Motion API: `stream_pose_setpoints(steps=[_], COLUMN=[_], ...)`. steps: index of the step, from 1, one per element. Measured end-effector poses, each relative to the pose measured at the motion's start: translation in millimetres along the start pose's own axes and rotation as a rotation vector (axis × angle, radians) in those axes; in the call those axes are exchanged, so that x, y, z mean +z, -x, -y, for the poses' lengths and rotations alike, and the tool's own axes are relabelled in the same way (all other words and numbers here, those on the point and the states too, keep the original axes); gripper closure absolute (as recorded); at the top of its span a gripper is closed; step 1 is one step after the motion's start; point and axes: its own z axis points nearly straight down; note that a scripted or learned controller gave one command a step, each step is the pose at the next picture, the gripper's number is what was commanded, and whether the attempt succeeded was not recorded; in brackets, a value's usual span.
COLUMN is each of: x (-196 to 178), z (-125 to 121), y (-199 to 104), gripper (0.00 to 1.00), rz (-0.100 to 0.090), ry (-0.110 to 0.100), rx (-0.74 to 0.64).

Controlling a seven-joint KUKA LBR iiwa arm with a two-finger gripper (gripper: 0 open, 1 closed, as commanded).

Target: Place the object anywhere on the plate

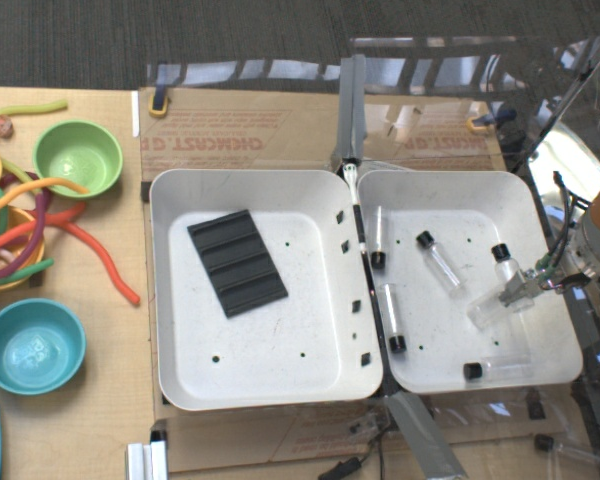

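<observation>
On the desk, at 9 o'clock, stand a green bowl and a blue bowl with coloured cords between them. The left bin holds the black ridged plate, slanted, toward 10 o'clock of its floor and bare. The right bin holds the clear, black-capped vials, scattered from 9 to 5 o'clock, and the gripper is low at its 3 o'clock side over one vial; I cannot tell whether it is open or closed.

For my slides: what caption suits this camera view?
Claw low over clear vials in the right bin; black ridged plate in the left bin.
</observation>
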Motion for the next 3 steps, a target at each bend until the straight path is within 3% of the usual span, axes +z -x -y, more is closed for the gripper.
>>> stream_pose_setpoints(steps=[1,2,3], x=[44.9,-37.9,47.8], z=[15.3,-76.5,-11.3], y=[22.3,41.7,2.4], gripper=[1.0,1.0,1.0], rz=[-0.002,0.001,-0.001], ry=[-0.001,0.0,-0.001], rx=[-0.089,-0.032,-0.247])
